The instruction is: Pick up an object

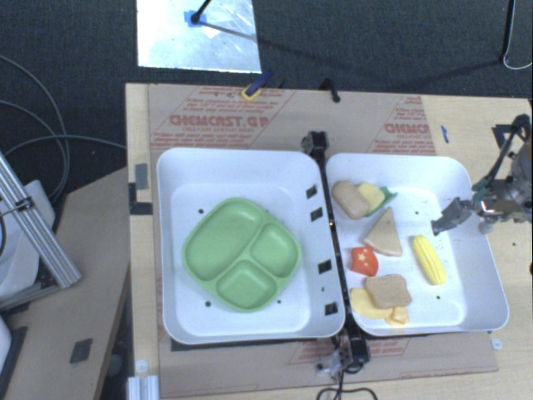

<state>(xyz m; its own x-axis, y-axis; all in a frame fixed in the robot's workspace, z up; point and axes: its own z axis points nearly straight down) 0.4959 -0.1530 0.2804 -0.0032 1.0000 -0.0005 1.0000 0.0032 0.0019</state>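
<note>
Bins are sitting side by side on the bench, both white and shallow. The left bin [241, 169] is holding a green plate [241, 254] with three compartments, lying a little turned near the middle of the floor. The right bin [466, 307] is holding the toy food. A beige potato-like piece [350, 198] is lying at the upper left, touching a small yellow and green piece [374, 196]. Below them a tan wedge [385, 234] is resting, and just beside its lower left corner a red tomato [364, 261] is sitting. A yellow corn cob [429, 259] is lying to the right of the wedge, slanted. Near the front wall a brown bread slice [388, 291] is lying over some yellow pieces [366, 306].

The gripper [445, 217] is hanging over the right part of the right bin (coming in from the right edge), above the corn cob and apart from it. Whether its fingers are apart or together, I cannot tell; nothing is showing between them.
</note>
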